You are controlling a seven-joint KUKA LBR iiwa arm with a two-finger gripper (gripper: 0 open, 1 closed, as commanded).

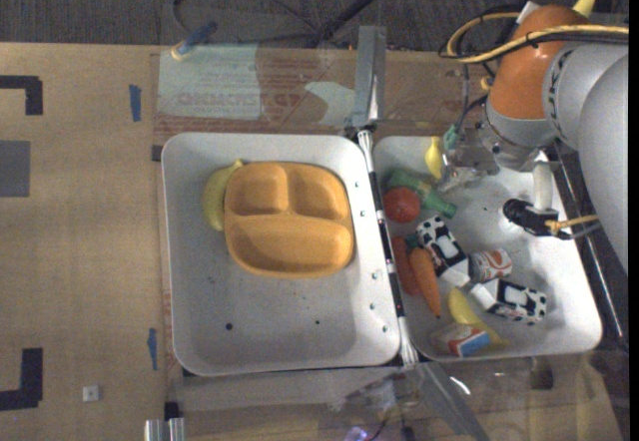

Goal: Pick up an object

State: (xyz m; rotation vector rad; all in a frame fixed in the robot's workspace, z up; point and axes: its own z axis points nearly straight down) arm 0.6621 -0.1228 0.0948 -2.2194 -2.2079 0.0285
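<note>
— Jaws: can't tell, open or closed; the gripper (461, 170) hangs over the right bin's (579, 279) far corner.

— Target?

— Green toy (419, 187) just beside it, touching the tomato (402, 205). Probably light, stiff, slippery plastic; take it across its narrow middle.

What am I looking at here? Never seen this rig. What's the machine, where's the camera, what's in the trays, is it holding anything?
One camera fixed above a bench, looking down at a slant. The grey arm with the orange band is a robot reaching in from the right; its pincer hangs over the right bin. I can't see anything gripped. The left bin holds an orange divided tray lying over a yellow banana. The right bin holds toy clutter: a tomato, a carrot, cow-patterned pieces and a small carton.
</note>
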